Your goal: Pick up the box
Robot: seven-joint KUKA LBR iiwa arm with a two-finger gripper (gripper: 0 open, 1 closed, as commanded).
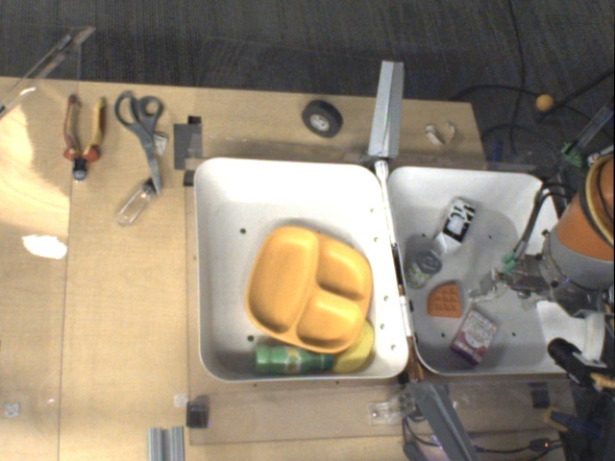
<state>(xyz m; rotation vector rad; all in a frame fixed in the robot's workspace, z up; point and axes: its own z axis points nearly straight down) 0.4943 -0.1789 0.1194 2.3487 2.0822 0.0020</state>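
Bright, soft-focus picture; glare on bench [29, 176] left.

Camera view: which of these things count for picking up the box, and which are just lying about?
For the job:
- purple box, lying in the right bin
- tool, just above and right of it

Lying about:
- black-and-white carton, round tin, orange waffle, same bin
- yellow tray, green bottle, left bin
- scissors, pliers, tape roll, on the bench

The box [475, 335] and carton [457, 221] seem printed, but nothing is legible.
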